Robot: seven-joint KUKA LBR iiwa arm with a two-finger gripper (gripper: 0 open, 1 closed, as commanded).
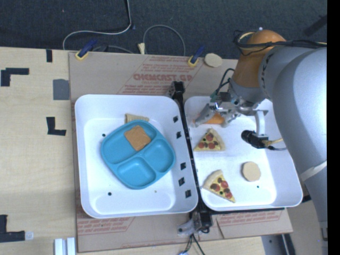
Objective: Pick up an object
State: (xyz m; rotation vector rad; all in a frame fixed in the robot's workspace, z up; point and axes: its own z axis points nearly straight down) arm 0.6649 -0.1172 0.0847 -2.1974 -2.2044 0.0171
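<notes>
Two shallow white bins sit side by side on a wooden tabletop, and the divider where they meet serves as the landmark here. Left of that divider, the left bin holds a blue sectioned plate with a tan square of toast lying in its upper compartment. Another tan piece peeks out from behind the plate's far edge.

Right of the divider, the right bin holds two pizza slices: one just beside the divider near the middle, another lower down. A round tan cookie lies farther right of the divider, between the two slices in height.

The grey arm with its orange band reaches into the right bin's upper end. Its end effector hangs low just right of the divider, over a small orange object. I cannot tell whether the end effector is apart or together, nor whether it touches the orange piece.
</notes>
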